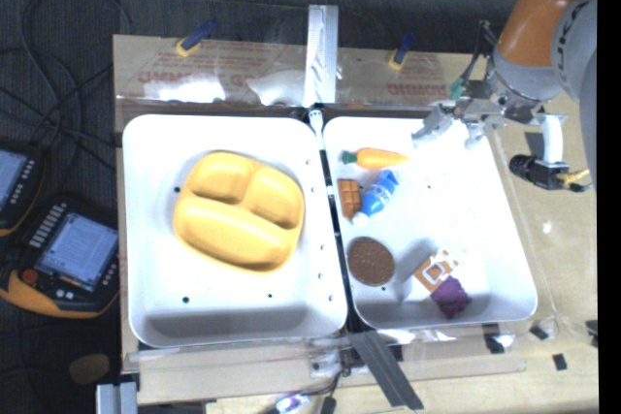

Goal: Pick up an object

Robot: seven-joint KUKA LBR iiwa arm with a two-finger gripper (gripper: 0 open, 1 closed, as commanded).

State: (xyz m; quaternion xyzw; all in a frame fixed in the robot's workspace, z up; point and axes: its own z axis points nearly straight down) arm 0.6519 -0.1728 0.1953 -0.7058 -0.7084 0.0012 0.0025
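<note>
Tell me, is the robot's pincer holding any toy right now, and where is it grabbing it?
No. The pincer hangs over the far edge of the right bin with nothing between its fingers. The carrot lies apart from it.

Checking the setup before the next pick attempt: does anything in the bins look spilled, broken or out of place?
Nothing stands out. The yellow loaf lies alone in the left bin; the carrot, blue bottle and brown disc lie apart in the right bin.

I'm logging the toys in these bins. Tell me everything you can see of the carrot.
The carrot is a small orange toy with a dark green stub at its left end, smooth like plastic. It lies flat on its side near the top of the right bin, tapered tip pointing right. Nothing appears to touch it; a blue bottle lies just below, and the gripper hovers up to its right.
</note>
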